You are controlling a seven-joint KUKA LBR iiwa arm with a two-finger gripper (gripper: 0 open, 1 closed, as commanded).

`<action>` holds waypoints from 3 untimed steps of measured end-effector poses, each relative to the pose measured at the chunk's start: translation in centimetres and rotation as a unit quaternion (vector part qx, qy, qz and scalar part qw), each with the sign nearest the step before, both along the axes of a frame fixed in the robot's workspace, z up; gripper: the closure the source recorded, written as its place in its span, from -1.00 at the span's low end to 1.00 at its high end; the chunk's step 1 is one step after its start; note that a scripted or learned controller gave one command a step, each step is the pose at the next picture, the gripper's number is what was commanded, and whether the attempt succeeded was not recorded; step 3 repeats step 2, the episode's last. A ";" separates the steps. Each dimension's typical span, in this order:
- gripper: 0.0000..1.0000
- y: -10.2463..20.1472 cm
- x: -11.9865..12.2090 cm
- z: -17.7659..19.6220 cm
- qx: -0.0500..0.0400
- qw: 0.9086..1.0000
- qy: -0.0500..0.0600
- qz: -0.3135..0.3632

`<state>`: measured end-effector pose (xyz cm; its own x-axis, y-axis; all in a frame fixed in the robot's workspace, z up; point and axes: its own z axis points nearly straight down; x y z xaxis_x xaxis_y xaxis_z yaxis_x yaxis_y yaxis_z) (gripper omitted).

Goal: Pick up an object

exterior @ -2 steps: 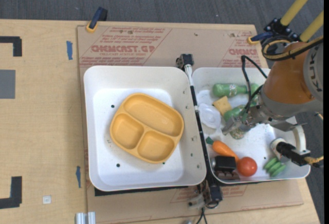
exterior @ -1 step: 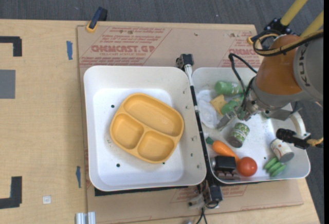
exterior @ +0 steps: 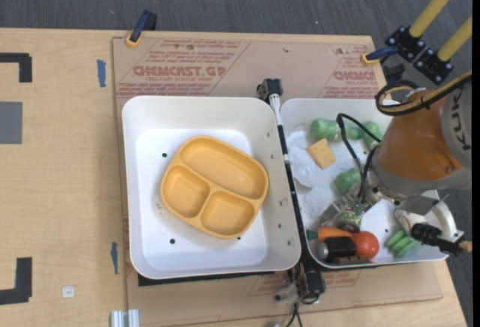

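My gripper (exterior: 347, 211) hangs low over the front middle of the right bin (exterior: 300, 168), under the arm's orange band. Just in front of it lie an orange carrot-like piece (exterior: 331, 233), a black object (exterior: 339, 247) and a red tomato (exterior: 366, 244). A yellow cheese block (exterior: 322, 153) and a pale clear lid (exterior: 304, 165) rest to the gripper's upper left. Green pieces sit at the back (exterior: 325, 128), beside the gripper (exterior: 346, 180) and at the front right (exterior: 401, 244). The arm hides part of the bin's right side.
The left bin (exterior: 142, 168) holds a yellow divided plate (exterior: 214, 187). A black divider (exterior: 285, 168) runs between the two bins. Both stand on a cardboard sheet (exterior: 225, 63) on the wooden bench.
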<state>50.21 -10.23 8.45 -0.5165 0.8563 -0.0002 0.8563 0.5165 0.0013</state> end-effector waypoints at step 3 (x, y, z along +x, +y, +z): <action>1.00 7.1 -2.2 9.9 0.000 0.999 0.001 0.034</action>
